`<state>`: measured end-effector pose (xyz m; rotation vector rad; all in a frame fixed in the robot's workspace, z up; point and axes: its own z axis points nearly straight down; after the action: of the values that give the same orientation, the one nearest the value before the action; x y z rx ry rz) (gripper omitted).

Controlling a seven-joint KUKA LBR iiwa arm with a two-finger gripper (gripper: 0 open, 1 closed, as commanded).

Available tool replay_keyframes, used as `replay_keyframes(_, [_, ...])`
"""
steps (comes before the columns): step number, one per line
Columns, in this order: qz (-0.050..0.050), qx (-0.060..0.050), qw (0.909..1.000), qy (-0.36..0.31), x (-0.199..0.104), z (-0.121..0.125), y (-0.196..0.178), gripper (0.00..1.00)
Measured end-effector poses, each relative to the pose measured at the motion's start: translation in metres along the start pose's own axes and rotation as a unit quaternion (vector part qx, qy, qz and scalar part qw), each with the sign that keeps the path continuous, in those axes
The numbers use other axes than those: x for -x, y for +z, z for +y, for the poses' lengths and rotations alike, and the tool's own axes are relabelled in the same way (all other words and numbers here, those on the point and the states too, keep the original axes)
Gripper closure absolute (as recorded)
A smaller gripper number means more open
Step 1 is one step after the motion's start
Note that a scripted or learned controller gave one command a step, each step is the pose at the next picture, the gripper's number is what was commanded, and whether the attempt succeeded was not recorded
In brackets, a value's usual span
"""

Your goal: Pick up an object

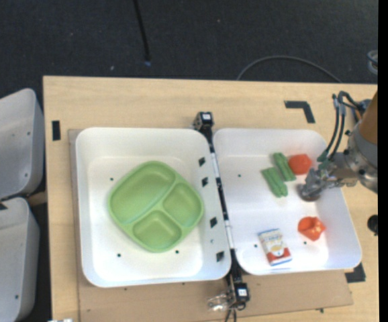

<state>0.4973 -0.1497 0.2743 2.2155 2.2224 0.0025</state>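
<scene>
Dark flooring is seen around a pale wooden tabletop point(140, 102) on which two shallow white bins are set side by side, pictured from above. A green divided plate point(155, 206) is carried in the left bin point(86, 260). Small things are scattered in the right bin point(248, 146). Two green sticks point(278, 173) lie side by side, with an orange-red piece point(301, 163) just beside them on their right. A second orange-red piece point(310, 228) lies nearer, and a small printed carton point(274, 247) sits towards the near edge.

The grey arm point(352, 170) is reached in from the right, its jaws lowered over bare bin floor. Whether they are parted or closed cannot be told, and nothing is seen held between them.

No object has yet been lifted. The orange-red piece is judged the likeliest target. It lies just beyond the jaws and slightly to their left, near but apart from them.

For a clean grasp, the jaws would need to be carried farther and a little left, then centred over that piece alone. They should be parted enough to straddle it and fully lowered before being closed. Care is advised on the left side, where the green sticks could be caught as well or could nudge the piece aside.
</scene>
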Motion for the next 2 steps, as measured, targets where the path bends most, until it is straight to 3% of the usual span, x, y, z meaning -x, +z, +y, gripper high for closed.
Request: replay_keyframes(2, [0.001, 0.000, 1.0000, -0.002, -0.098, 0.042, -0.010, 1.00])
